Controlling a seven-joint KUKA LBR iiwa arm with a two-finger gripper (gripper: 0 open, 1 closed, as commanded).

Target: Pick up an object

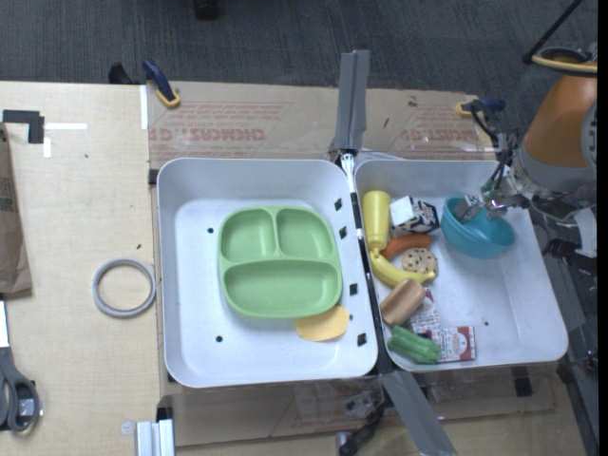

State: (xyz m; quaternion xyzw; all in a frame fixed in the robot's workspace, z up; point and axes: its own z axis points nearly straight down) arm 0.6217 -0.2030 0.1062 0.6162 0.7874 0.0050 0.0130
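Over the blue bowl (pixel 478 228), the fingers (pixel 486 198) blur together; their spread is unreadable.

A blue bowl (pixel 478 231) sits tilted in the right bin's (pixel 518 321) far corner.

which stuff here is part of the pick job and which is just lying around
Job: gripper at the blue bowl; also pickable in the right bin: yellow bottle, banana, hot dog, green pepper.

Lying about: green divided plate, tape ring, scissors.
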